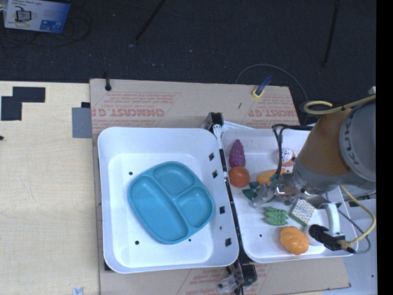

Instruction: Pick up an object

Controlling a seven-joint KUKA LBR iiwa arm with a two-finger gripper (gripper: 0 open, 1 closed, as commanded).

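The left bin offers open floor at 12 and 6 o'clock around its blue divided plate. The right bin is crowded: purple grapes, tomato, green toys, orange fruit

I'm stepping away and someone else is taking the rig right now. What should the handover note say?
Gripper: down low in the right bin, among the toys; whether its fingers are open or shut cannot be told from this view, and nothing is visibly held.
Things in the right bin: purple grapes at the top, red-orange tomato just below, dark green piece by the gripper, green pod below it, orange fruit near the front.
Left bin: holds a blue divided plate.
Done: the arm has reached the toys.
Left: grasp one object and lift it.
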